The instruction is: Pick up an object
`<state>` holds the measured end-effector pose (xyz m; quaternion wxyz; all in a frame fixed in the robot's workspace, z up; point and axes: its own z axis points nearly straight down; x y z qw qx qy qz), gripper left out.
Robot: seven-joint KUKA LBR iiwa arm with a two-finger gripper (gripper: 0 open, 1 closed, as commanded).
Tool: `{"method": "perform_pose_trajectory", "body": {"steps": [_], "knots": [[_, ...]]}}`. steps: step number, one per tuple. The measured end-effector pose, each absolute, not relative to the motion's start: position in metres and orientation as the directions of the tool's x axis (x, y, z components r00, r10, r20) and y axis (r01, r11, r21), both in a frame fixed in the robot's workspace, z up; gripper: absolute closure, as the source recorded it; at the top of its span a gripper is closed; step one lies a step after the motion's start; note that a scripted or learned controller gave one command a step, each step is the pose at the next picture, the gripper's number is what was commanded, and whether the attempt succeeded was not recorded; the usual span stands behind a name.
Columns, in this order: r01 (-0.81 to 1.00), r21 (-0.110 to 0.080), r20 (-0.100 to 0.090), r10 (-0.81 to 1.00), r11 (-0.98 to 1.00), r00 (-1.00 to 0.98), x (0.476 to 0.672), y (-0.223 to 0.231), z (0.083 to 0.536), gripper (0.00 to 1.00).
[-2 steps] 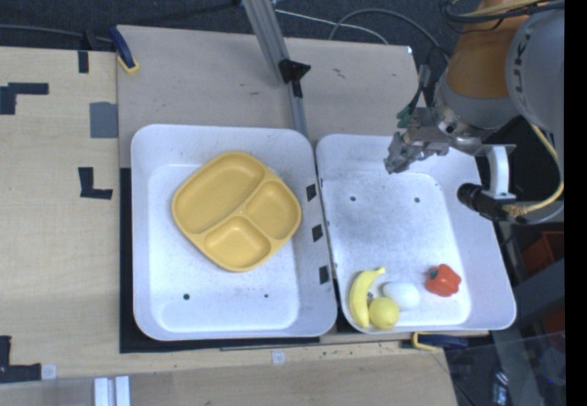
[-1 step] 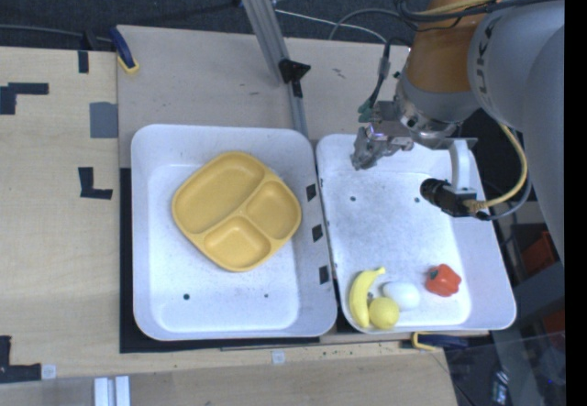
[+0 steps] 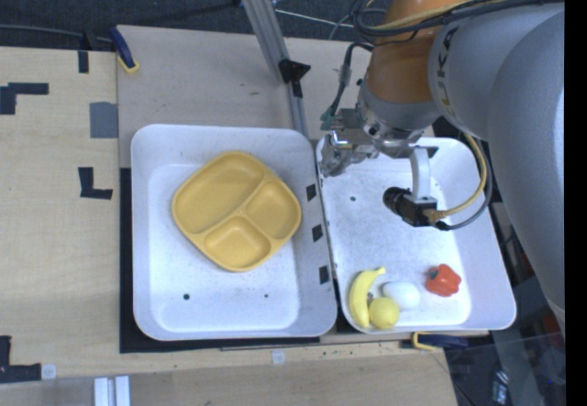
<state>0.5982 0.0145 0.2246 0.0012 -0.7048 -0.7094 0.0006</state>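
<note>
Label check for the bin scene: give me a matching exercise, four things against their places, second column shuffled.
Things:
1. yellow plate
2. banana
3. red pepper
4. gripper

Places:
A. right bin, near right corner
B. over right bin's far left corner
C. left bin, middle
D. right bin, near left corner

Pairs: 1-C, 2-D, 3-A, 4-B

Banana (image 3: 363,293), lemon (image 3: 383,312), perhaps an egg (image 3: 401,293), red pepper (image 3: 443,280), clustered at right bin's (image 3: 477,308) near edge.
</note>
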Motion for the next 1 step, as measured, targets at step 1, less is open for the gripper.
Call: {"method": "perform_pose_trajectory", "body": {"steps": [1], "knots": [[1.000, -0.001, 0.002, 1.000, 0.008, -0.008, 0.6005, 0.0725, 0.2358, 1.00]]}}
